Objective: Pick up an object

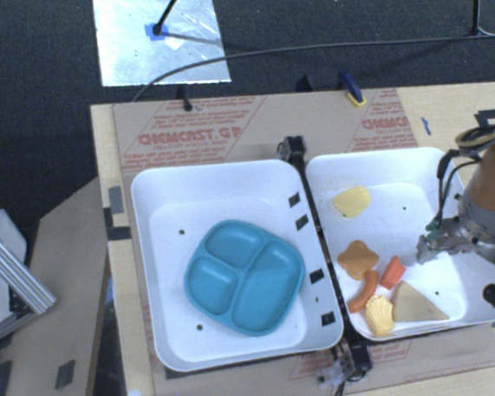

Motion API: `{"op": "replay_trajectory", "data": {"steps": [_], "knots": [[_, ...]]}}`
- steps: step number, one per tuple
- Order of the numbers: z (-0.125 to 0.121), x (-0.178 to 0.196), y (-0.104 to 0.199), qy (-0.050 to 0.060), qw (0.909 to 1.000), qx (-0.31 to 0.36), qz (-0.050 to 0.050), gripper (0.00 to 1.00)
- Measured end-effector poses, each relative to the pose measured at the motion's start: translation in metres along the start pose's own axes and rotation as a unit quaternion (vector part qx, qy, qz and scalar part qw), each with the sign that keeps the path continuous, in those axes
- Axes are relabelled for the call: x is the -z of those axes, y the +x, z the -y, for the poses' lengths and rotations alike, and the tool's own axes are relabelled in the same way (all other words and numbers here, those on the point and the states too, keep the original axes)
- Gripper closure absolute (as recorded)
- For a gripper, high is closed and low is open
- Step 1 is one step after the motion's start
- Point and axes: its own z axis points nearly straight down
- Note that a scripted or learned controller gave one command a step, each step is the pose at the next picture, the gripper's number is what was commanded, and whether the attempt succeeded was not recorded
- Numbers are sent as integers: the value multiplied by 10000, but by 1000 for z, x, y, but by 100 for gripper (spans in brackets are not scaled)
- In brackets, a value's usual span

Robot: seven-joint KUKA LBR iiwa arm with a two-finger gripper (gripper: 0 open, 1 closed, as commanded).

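Camera view, near to far: tan wedge [417,306], yellow shell [380,315], red block [392,271] and orange piece [357,259] crowd the right bin [401,162]; pincer [433,244] hovers beside them, its opening indiscernible; best descend squarely over one piece, clear of neighbours.

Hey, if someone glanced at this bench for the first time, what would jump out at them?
Probably the blue divided plate, lying alone in the left bin. Next, the cluster of small toy foods near the front of the right bin: a yellow piece, an orange piece, a red piece and a tan wedge. The arm's gripper sits over that bin's right side.
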Motion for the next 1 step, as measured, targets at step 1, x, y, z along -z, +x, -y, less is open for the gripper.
{"op": "replay_trajectory", "data": {"steps": [1], "knots": [[0,64,0,-14,10000,13,4,100]]}}
